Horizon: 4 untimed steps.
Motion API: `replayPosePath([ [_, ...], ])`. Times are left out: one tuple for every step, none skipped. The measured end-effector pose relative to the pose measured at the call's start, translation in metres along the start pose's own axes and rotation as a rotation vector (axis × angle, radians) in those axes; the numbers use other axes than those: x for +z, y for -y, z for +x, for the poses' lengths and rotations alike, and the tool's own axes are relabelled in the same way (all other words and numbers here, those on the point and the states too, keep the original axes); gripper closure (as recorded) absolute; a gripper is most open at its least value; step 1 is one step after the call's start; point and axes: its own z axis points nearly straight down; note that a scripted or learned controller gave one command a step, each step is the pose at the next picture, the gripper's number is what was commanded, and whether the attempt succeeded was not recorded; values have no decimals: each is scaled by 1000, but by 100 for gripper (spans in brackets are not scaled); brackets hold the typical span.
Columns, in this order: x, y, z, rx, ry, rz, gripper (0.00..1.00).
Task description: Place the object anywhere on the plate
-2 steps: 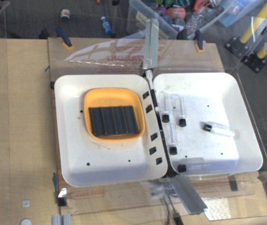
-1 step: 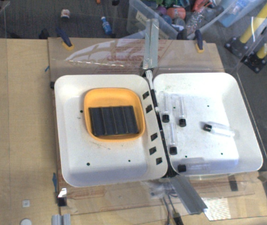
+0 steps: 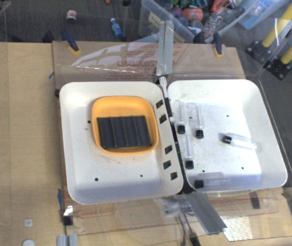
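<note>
Pincer state: we are unable to tell from this view whether it is open or closed, so we are treating it as unconfirmed.

We are surveying the work area from largest item to smallest. We are seeing the bench (image 3: pixel 12 137) bearing two bins side by side, the left bin (image 3: pixel 79 183) and the right bin (image 3: pixel 222 99). We are finding the orange plate (image 3: pixel 122 102) lying in the left bin, slightly above that bin's centre. A dark ridged block (image 3: pixel 124 132) is resting flat inside the plate, wholly within its rim. In the right bin we are counting several clear tubes with black caps: one lone tube (image 3: pixel 238 141) is lying at a slant near the middle, well apart from the others, while a cluster of tubes (image 3: pixel 188 137) is lying close to the wall the two bins share.

We are judging the step as follows. If the block is the object, the placement is looking complete (nothing else is touching the plate). If a tube is intended, the pick is not yet done, and we are recommending the lone tube: the next move is calling for a descent across its narrow width, then a carry over the shared wall to the plate.
</note>
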Motion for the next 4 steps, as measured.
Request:
replayPosePath([
  [1, 0, 0, -348, 0, -1, 100],
  [1, 0, 0, -669, 1, -2, 100],
  [1, 0, 0, -1042, 2, -4, 100],
  [2, -4, -4, -1203, 3, -8, 100],
])
